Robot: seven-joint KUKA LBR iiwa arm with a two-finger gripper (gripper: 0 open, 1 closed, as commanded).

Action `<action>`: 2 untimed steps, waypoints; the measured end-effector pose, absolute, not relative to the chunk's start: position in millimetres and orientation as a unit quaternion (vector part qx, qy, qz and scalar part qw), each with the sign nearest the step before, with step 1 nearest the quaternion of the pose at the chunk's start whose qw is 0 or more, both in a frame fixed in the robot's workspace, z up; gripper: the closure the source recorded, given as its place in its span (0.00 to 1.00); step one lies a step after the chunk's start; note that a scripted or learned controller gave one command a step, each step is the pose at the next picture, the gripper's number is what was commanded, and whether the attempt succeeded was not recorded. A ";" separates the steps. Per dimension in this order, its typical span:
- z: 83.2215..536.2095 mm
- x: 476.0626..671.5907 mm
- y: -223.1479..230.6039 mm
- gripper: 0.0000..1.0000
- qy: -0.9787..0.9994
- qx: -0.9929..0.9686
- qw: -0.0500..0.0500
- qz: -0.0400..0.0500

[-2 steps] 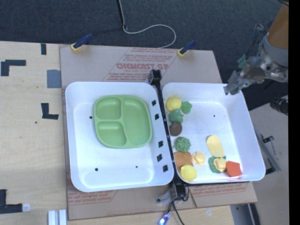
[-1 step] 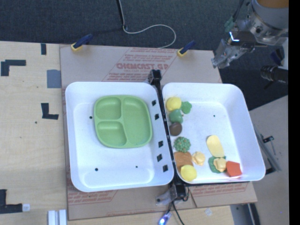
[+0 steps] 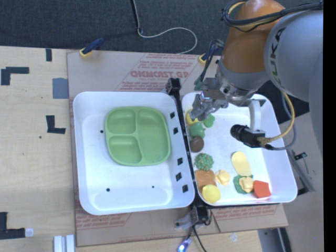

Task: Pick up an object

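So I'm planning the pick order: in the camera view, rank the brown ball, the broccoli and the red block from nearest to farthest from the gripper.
1. Brown ball, just below the gripper.
2. Broccoli, farther down the right bin's left side.
3. Red block, bottom right corner.

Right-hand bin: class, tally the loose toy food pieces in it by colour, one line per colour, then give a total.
Green: 3
Yellow: 4
Orange or red: 2
Brown: 1
Total: 10, though some near the gripper may be hidden.

A grey arm [image 3: 296, 46] with an orange band [image 3: 252, 33], black cables and dark lettering.
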State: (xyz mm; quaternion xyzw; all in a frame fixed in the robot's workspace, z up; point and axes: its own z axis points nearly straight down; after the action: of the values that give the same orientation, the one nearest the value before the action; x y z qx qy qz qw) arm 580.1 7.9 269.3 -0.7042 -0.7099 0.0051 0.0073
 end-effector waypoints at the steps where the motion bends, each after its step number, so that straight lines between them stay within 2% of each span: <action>1: 177.2 632.2 -52.8 1.00 -0.706 -0.708 0.002 0.004; 2: 184.1 639.3 -46.8 1.00 -0.708 -0.707 0.000 0.000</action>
State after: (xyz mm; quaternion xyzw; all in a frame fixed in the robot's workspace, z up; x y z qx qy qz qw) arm 639.3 -46.8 184.1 -0.7067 -0.7076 0.0004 0.0002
